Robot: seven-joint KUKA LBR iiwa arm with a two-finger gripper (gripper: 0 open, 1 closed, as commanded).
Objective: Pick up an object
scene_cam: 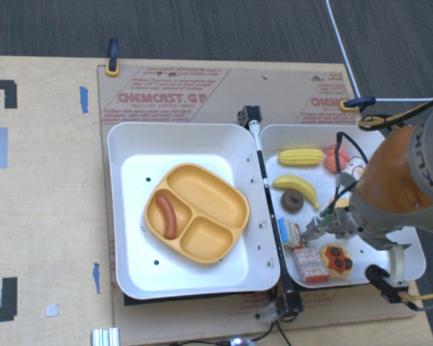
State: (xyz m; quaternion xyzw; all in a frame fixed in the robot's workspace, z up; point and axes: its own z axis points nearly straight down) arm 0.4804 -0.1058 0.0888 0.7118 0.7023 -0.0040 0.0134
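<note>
Camera view looks down on two white bins side by side on a bench. At the right bin (274,150) the gripper (319,229) hangs low over the middle, near the bin's front left part. I cannot tell if its jaws are apart or closed, and I see nothing held in them.

That bin holds toy food. A corn cob (301,157) lies near the back edge. A banana (297,187) lies just in front of it, and a small brown donut (294,202) touches the banana. Something red and white (339,161) sits near the back. A red and white packet (310,264) lies by the front edge, and a pizza slice toy (337,259) is just beside it.

The packet is the closest thing to the gripper. I think it is light and flat, maybe a bit slippery, so gripping it across its thin sides looks best. The banana looks stiff and light, and easy to pinch at its middle.

In the left bin (123,193) a yellow divided plate (224,200) sits in the middle. A toy hot dog (165,215) lies in the plate's left part.
</note>
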